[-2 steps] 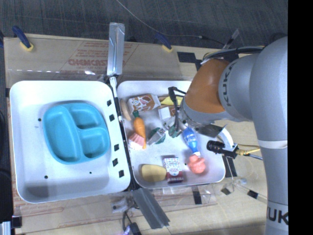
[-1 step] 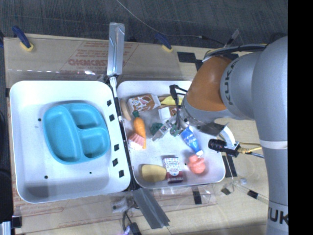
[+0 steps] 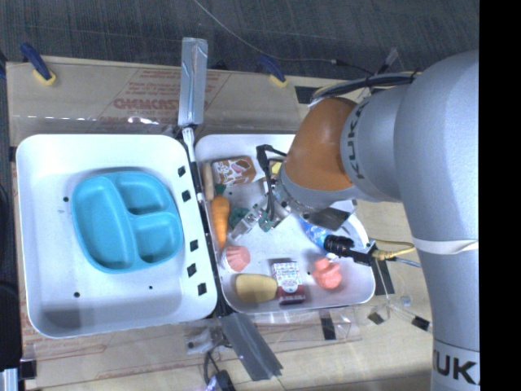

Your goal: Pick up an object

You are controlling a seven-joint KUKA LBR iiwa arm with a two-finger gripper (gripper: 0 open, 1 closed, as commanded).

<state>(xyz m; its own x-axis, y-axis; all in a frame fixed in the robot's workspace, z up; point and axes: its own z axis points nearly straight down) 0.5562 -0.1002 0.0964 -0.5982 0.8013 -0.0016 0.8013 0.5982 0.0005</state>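
Note:
The right bin [image 3: 362, 287] holds several small objects: an orange carrot [image 3: 220, 217], a pink round piece [image 3: 237, 257], a pale yellow piece [image 3: 255, 286], a small red-labelled can [image 3: 286, 278], a pink toy [image 3: 328, 273], a brown packet [image 3: 234, 170] and a blue item [image 3: 315, 235]. My gripper [image 3: 259, 214] hangs low over the bin's left-middle part, just right of the carrot, with the orange wrist band [image 3: 321, 149] above it. Something green [image 3: 239, 216] sits by the fingertips; I cannot make out whether it is held.
The left bin [image 3: 49, 300] holds a blue divided tray [image 3: 126, 218]. A metal divider with black clips [image 3: 195, 218] separates the bins. The big grey arm [image 3: 431, 137] covers the right bin's upper right side. Cables run by the bin's right rim.

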